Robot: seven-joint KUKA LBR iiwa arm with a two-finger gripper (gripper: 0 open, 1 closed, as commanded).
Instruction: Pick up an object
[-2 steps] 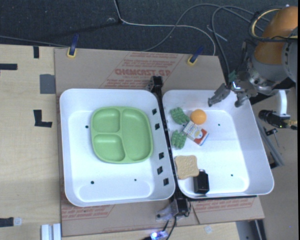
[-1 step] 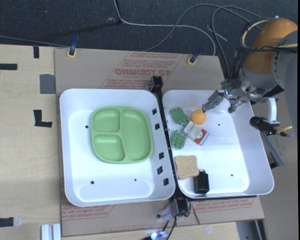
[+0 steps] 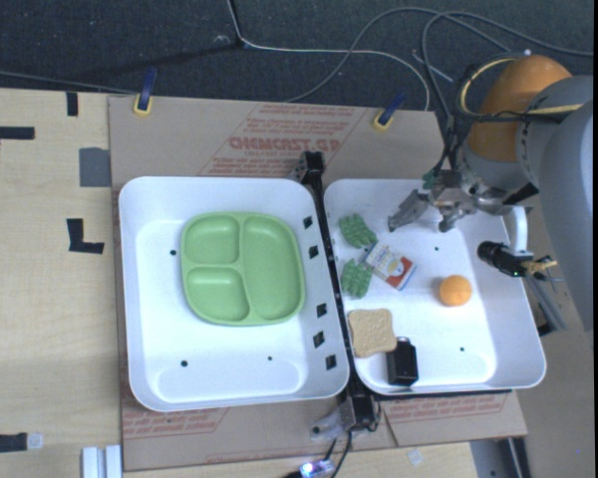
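My gripper (image 3: 420, 221) hangs over the back of the right bin (image 3: 508, 352), open, with nothing between its fingers. In front of it and to its left lie a small white and red packet (image 3: 392, 266) and two green leafy pieces (image 3: 357, 231) (image 3: 356, 278). An orange ball (image 3: 455, 290) rests to the right of the packet. Nearer the front edge are a slice of toast (image 3: 371, 331) and a small black object (image 3: 403, 362). The gripper touches none of them.
The left bin (image 3: 149, 366) holds a green divided plate (image 3: 244, 267). A black clip strip (image 3: 322, 267) runs along the wall between the bins. The grey arm with its orange band (image 3: 523, 108) fills the upper right. Cables trail across the back.
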